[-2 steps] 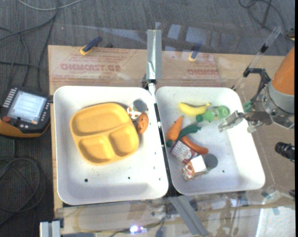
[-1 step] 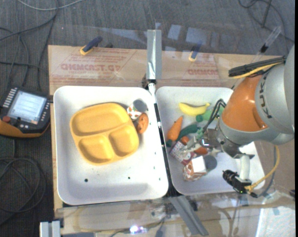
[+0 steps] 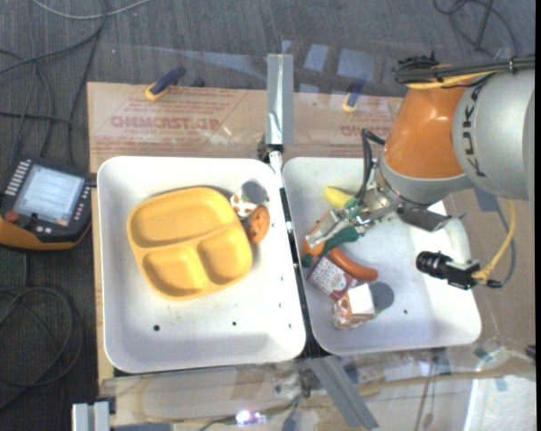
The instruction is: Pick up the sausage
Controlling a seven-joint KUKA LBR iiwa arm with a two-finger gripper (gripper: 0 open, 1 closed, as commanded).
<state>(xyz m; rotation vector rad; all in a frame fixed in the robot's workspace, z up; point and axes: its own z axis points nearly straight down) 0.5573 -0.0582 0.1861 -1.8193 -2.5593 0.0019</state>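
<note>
The sausage point(image 3: 353, 263) lay in the right bin point(image 3: 449, 321), near its left wall, slanting from upper left to lower right among a small heap of play food: a yellow piece point(image 3: 338, 196) farther back, a green piece point(image 3: 346, 232) just beside the sausage's far end, and two packets, one point(image 3: 327, 277) touching its near side and another point(image 3: 353, 307) a little nearer still. The arm point(image 3: 449, 137) leaned in from the right, its orange band over the far part of that bin, and the end effector point(image 3: 358, 212) hung low over the heap, just beyond the sausage's far end; whether it was spread or pressed together could not be told, since the wrist hid it from above. Nothing showed the sausage as gripped; it seemed to rest flat on the bin floor. So the step in hand looked like the approach, with the grasp not yet made. The next move would likely call for shifting slightly nearer and to the right to centre over the sausage, turning to straddle its narrow width, and descending without snagging the green piece or the packet. In the left bin point(image 3: 117, 330) sat a yellow divided tray point(image 3: 189, 241) with a small brown item point(image 3: 258, 223) at its right edge, well apart from the work.
</note>
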